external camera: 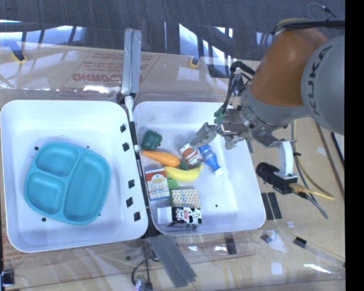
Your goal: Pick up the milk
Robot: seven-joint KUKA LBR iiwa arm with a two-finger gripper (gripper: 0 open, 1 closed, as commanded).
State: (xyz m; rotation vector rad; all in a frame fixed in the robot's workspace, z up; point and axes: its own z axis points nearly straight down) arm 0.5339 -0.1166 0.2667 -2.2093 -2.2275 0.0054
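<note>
crowding the right bin [246,190] with small groceries. finding the milk [183,215], a carton with black-and-white cow patches, at the lower edge of that bin, hard against the near wall, low and a little right of centre in the frame. lying on its side, long axis running roughly left to right across the picture, paler plain end toward the left, patched end toward the right. touching or nearly touching a green-patterned box [185,197] directly above it. sitting just below and right of a small red-and-white box [157,182]. further up, meeting a banana [185,173], then a carrot [161,157] slanting up to the left, then a green pepper [151,140] near the divider between the bins. right of the banana, spotting a red-and-white packet [192,154] and a blue-and-white bottle [210,160], close together. hanging over that packet and bottle in the upper right part of the bin, the gripper [213,137], well apart from the milk, with the banana and the patterned box lying between. cannot tell from this slant whether open or closed; nothing seen clamped in it. reaching in from the right of the frame on the grey arm [327,71] with its orange band [285,65]. holding a blue divided plate [67,182], the left bin [24,114] at the left of the frame.
</note>
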